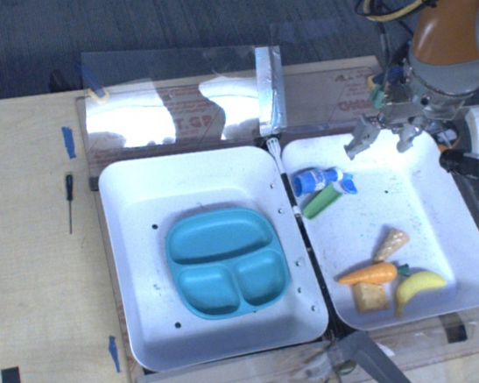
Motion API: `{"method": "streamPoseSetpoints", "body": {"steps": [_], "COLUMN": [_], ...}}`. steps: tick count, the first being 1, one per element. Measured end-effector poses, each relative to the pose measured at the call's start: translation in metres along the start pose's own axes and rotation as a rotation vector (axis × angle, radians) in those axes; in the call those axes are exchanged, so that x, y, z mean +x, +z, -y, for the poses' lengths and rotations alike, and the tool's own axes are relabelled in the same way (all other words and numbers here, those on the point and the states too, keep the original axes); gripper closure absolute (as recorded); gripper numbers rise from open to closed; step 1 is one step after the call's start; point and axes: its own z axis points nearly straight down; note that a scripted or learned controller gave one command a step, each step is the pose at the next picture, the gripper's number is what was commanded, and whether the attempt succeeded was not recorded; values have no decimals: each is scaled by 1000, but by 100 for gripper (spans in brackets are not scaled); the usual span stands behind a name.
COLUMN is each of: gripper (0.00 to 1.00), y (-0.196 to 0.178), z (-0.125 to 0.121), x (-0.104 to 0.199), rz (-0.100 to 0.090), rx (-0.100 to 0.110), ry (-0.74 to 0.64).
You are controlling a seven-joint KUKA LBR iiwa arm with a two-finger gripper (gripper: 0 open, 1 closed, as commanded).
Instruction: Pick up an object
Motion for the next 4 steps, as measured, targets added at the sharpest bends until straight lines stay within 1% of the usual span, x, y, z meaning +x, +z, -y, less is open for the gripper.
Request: {"method": "streamPoseSetpoints", "body": {"steps": [1, 2, 3, 4], "gripper": [0, 0, 100, 0], "y": [116, 149, 138, 138], "z": [81, 134, 132, 132], "x": [-2, -51, -51, -51], "rz": [-2, 2, 5, 4], "rx": [8, -5, -13, -12], "ry": [-199, -113, -112, -112]}}
